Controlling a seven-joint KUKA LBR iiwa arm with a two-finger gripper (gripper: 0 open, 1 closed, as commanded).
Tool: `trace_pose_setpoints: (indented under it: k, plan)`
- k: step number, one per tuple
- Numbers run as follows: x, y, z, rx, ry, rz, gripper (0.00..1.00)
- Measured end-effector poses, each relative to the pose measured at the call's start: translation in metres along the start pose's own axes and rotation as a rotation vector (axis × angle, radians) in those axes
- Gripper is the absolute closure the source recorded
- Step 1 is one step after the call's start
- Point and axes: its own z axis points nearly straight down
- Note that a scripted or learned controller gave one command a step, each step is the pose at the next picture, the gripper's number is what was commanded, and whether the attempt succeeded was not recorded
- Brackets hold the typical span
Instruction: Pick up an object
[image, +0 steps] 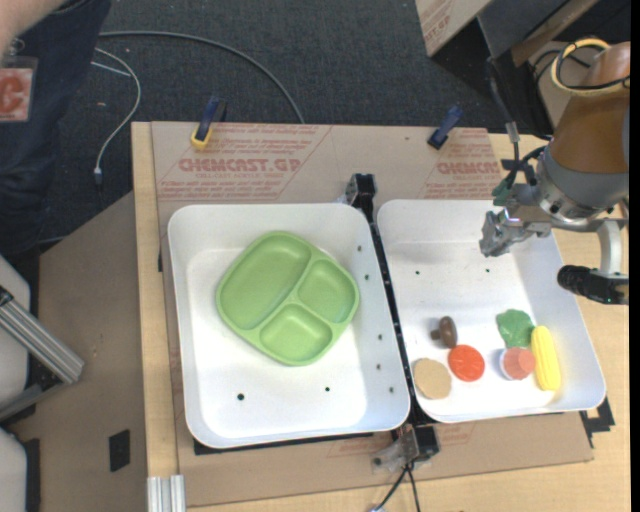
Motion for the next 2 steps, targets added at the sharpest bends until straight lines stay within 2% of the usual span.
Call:
trace_pose_setpoints:
  k: [1, 2]
  plan:
    - [0.042, -0.018, -0.005, 0.007, 0.003, -0.003, 1.0]
    - [0.101, -0.03, 0.001, 0.008, 0.003, -0.003, 1.0]
